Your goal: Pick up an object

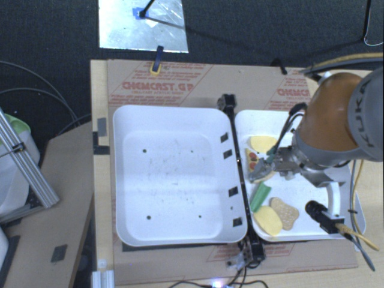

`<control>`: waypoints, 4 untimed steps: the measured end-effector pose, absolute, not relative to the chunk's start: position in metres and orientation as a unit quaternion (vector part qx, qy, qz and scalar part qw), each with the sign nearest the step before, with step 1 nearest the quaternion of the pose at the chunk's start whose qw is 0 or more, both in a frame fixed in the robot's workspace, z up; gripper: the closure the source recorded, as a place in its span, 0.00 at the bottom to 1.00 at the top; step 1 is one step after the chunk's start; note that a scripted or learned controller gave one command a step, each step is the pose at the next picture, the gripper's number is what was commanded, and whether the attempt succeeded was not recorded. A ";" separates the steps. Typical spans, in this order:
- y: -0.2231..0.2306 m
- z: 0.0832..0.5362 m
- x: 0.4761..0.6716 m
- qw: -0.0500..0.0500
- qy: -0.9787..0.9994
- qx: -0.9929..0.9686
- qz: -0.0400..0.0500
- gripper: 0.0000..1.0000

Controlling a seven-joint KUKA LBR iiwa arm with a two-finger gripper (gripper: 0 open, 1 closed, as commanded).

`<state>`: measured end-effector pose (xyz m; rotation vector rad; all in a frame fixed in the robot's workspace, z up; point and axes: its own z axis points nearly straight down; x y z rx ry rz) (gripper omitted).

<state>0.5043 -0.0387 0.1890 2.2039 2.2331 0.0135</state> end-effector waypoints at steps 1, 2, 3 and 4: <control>-0.103 0.150 0.555 0.002 0.706 0.708 0.000 0.00; -0.014 0.235 0.509 0.001 0.712 0.703 0.004 0.00; -0.120 0.112 0.546 0.000 0.704 0.710 -0.003 0.00; -0.031 0.189 0.485 0.000 0.711 0.704 0.002 0.00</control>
